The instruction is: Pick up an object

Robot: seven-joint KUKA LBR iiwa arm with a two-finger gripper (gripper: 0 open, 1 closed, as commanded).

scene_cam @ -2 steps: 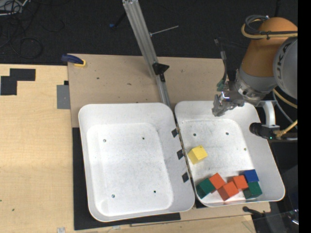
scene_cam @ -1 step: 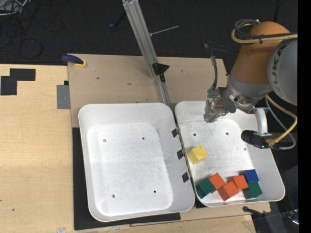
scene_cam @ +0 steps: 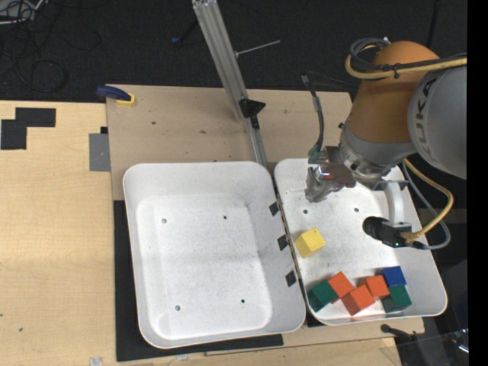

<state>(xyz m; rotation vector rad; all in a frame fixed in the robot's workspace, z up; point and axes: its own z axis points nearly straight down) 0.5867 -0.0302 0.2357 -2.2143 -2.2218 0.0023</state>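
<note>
While my gripper [scene_cam: 319,187] hangs over the far end of the right bin [scene_cam: 358,212] — whether it is parted or closed I cannot tell from this slant — the yellow cube [scene_cam: 310,242] lies apart and nearer the camera, close to the bin's left wall. A descent from here would likely close on bare floor, or nudge the cube against that wall. Orange, green and blue blocks [scene_cam: 364,290] crowd the near corner; the left bin [scene_cam: 202,250] sits alongside on a plywood bench [scene_cam: 175,128] against a dark, cable-strewn floor.
</note>
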